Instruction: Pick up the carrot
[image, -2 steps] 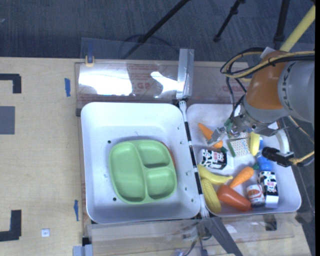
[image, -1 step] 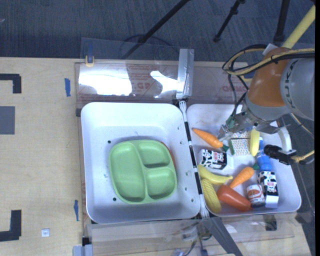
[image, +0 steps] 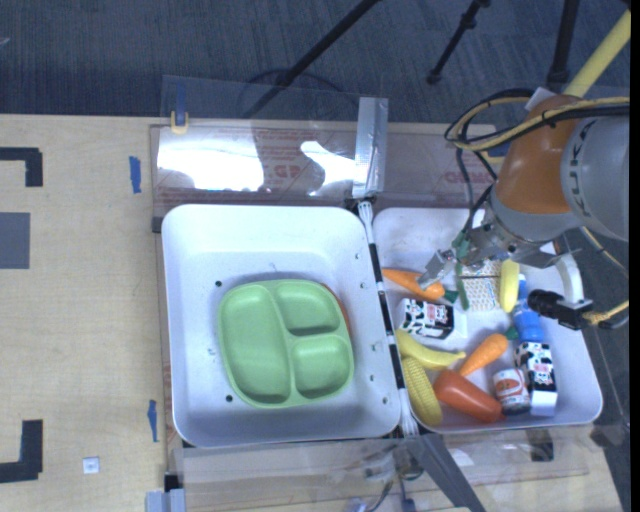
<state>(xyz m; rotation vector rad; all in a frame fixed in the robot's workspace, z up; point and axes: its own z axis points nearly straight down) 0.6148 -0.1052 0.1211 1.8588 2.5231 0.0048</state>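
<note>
An orange carrot (image: 410, 282) lies in the right bin (image: 590, 395), near its left wall, pointing up-left. A second orange carrot-like piece (image: 486, 352) lies lower, in the middle of the same bin. My gripper (image: 447, 270) hangs low over the bin, just above and right of the first carrot's thick end. It is close to that end or touching it. The grey arm with its orange band (image: 535, 180) reaches in from the upper right.
Crowding the right bin are a banana (image: 430, 351), corn (image: 422, 392), a red pepper (image: 466, 396), two milk cartons (image: 430, 318) (image: 541, 372), a can (image: 508, 386), a blue bottle (image: 527, 325) and a yellow piece (image: 510, 284). The left bin (image: 190, 250) holds a green divided plate (image: 288, 340).
</note>
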